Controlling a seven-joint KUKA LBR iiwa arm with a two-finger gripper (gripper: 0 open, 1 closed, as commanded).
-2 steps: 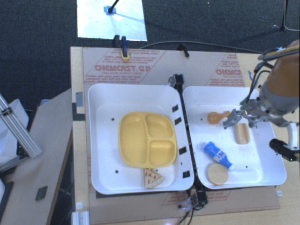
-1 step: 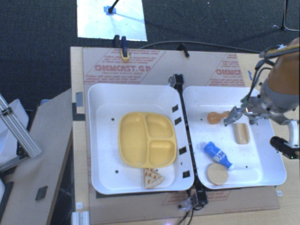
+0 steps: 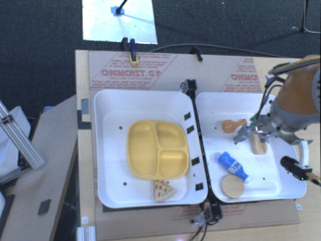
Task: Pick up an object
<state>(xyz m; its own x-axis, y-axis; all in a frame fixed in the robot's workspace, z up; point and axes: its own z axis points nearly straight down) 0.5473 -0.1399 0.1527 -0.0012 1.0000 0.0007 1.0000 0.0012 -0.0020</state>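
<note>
Pincer (image 3: 256, 133) hangs low over right bin (image 3: 210, 134).

lighting: bright, even, from overhead. glare: two shallow white plastic bins (image 3: 145, 100) nearly washed out; pale reflective floor sheet (image 3: 119, 13) blown white. shadows: soft, short, beneath the two-finger pincer (image 3: 253, 134). sharpness: moderate; orange-banded arm (image 3: 298, 97) slightly blurred; grainy dark carpet (image 3: 40, 39).

Tan block (image 3: 259, 145) upright in right bin (image 3: 215, 104), beneath end effector (image 3: 256, 133).
</note>
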